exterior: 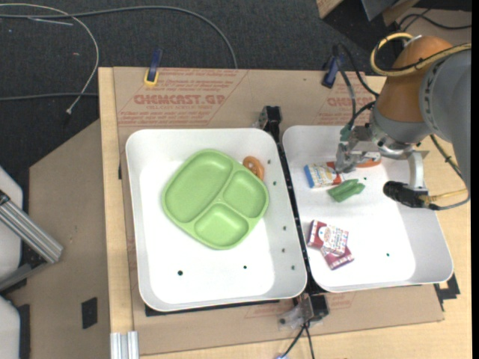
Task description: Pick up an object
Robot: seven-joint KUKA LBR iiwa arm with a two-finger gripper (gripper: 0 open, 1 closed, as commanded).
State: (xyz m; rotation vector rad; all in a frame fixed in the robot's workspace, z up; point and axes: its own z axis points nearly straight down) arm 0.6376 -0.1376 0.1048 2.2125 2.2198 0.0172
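My gripper [343,164] reaches down into the right bin [419,253] near its upper left part. Right below it lie a small white packet with blue and orange print [319,176] and a green object [346,191]. The fingers stand just above these two; nothing shows between them. A red and white packet [329,243] lies lower in the same bin. In the left bin [150,200] rests a green divided plate [215,198] with a small orange item [254,166] at its upper right edge.
The grey arm with its orange band [412,81] comes in from the upper right over the right bin. A black cable part [404,194] hangs beside the wrist. The bins sit on a cardboard sheet [187,96] with clamps at its top edge.
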